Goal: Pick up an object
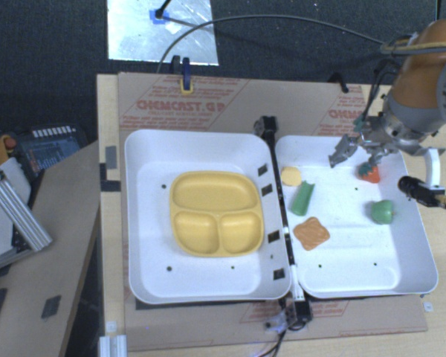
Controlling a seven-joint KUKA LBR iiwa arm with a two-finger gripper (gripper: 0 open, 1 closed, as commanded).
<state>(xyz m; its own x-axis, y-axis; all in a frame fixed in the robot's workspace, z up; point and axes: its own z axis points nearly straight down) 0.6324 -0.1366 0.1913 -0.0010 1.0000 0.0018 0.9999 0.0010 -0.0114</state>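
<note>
- Two white bins side by side; left bin (145, 199) holds a yellow divided tray (212, 213), right bin (342, 274) holds the loose pieces.
- Gripper (357, 152): fingers spread apart, nothing between them, poised over the right bin's far edge.
- Nearest target: small red-orange object (369, 172), just beside the gripper on its near side, with a green speck at its base; shape too small to tell.
- Other pieces: green round object (383, 211), green stick (303, 198), pale yellow disc (291, 175), brown waffle-like piece (311, 233).
- Handling note, as a judgement: centre the spread fingers over the red-orange object, descend vertically, and close only once both fingers straddle it; the bin wall nearby leaves little room.
</note>
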